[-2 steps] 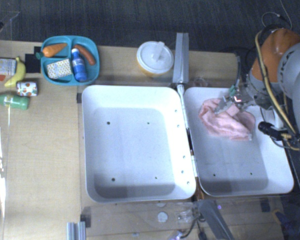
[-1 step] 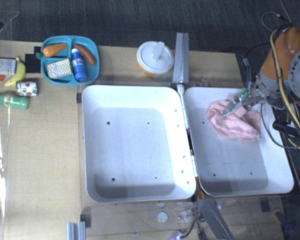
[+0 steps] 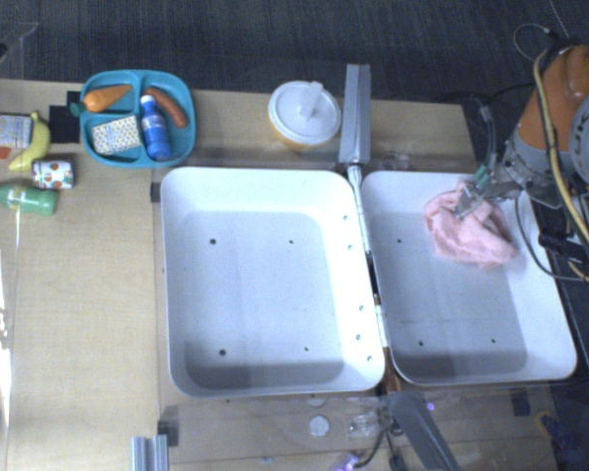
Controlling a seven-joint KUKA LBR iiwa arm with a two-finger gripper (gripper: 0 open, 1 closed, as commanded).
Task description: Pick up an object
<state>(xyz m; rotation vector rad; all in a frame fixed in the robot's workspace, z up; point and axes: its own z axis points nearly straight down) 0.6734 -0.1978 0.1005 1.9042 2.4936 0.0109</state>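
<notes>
Pink cloth (image 3: 471, 232) lies crumpled in the right bin (image 3: 491, 361), upper right part, near the back wall; long axis runs diagonal, upper-left to lower-right. Soft, wrinkled fabric w/ folds. My pincer (image 3: 483, 186) sits at its upper edge, touching the cloth; can't tell if it's apart or together. Left bin (image 3: 191, 361) is smooth white plastic w/ rounded corners. Teal divided tray (image 3: 182, 96) holds toy food.
</notes>
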